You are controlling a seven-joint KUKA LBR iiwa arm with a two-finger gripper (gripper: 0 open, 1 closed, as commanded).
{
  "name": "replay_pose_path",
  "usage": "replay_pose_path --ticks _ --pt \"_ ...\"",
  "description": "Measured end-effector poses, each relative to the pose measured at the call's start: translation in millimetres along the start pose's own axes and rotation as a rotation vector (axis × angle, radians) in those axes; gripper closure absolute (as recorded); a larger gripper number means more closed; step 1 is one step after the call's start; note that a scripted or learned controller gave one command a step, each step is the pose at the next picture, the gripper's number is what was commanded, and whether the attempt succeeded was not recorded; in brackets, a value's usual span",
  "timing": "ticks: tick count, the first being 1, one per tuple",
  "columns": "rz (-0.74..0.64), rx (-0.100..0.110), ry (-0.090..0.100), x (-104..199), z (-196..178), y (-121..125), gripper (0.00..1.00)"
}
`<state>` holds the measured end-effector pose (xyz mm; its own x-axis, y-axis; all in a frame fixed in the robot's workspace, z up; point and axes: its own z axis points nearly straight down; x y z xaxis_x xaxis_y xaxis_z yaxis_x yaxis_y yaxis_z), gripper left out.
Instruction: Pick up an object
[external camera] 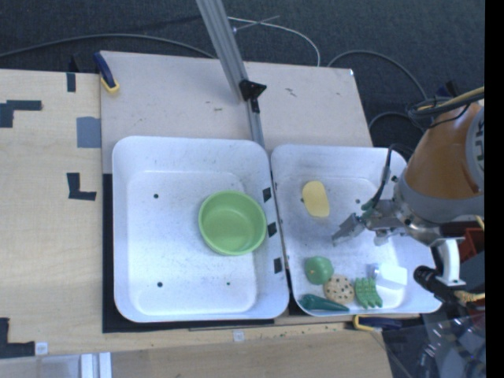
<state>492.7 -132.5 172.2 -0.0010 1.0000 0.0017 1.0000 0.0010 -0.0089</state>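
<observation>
My gripper (363,233) hangs over the middle of the right bin (346,157). Its two grey fingers (345,230) are spread apart with nothing between them, so it is open. A yellow oval object (316,198) lies up and to the left of it. Along the bin's front edge sit a green round object (318,269), a speckled tan cookie-like piece (339,289), a green ridged piece (367,292), a dark teal piece (323,302) and a white block (390,276). The arm partly covers the bin's right side.
A green bowl (231,222) sits in the left bin (142,156), near the divide between the bins. A grey pole (223,30) slants down to the bins' far edge. Cables lie on the dark floor behind the bench.
</observation>
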Motion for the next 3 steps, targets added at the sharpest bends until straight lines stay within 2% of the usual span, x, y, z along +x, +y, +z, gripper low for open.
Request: replay_pose_path --ticks 1,2,3 --pt "0.001 0.0 0.0 -6.3 61.9 -0.3 0.0" --pt "0.001 -0.008 -0.003 -6.2 83.4 -0.1 0.0" --pt "-0.001 -0.006 0.0 -5.4 73.1 -0.5 1.0"
